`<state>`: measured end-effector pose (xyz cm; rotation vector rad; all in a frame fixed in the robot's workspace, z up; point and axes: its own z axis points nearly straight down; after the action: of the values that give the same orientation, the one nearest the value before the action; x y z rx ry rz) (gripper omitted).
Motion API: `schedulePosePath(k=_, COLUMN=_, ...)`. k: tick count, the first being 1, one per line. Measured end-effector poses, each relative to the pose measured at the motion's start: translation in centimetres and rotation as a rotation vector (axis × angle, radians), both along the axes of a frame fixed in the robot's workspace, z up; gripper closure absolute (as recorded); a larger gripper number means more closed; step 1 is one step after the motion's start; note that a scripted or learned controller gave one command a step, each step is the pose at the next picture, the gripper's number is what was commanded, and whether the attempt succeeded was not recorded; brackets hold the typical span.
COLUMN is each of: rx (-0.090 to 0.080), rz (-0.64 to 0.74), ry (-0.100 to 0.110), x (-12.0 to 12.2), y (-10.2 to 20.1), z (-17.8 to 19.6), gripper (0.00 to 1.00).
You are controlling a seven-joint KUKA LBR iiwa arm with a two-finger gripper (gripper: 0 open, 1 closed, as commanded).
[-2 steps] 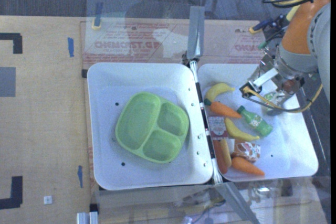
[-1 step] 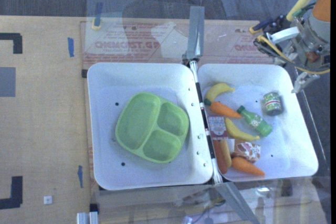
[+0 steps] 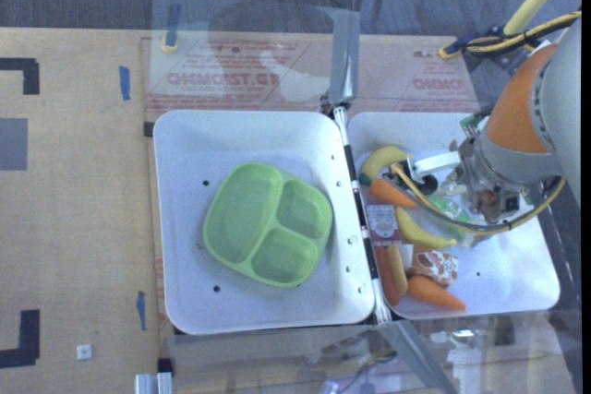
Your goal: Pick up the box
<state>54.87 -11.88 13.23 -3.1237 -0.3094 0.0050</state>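
The box [image 3: 380,221], a small flat packet with a red-and-white face as far as I can make out, lies well off from the gripper [image 3: 477,198], across the pile toward the wall shared by the two bins. Between them sit a carrot [image 3: 395,193] and a banana [image 3: 420,232], both close against the box. The gripper hangs low over the right bin [image 3: 517,277], above some greenish wrapping, its business end hidden under the wrist, so I cannot tell how it is set or whether it touches anything. I'd say it's the approach stage. The next move calls for shifting over toward the box and dropping squarely onto it.
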Motion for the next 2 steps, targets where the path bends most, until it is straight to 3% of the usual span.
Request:
schedulePosePath(k=1, rx=-0.001, rz=0.072, ry=-0.002, x=4.0, y=-6.1, z=16.1, gripper=0.00)
schedulePosePath(k=2, rx=0.000, rz=0.129, ry=0.000, x=0.4, y=-1.8, z=1.0, gripper=0.00)
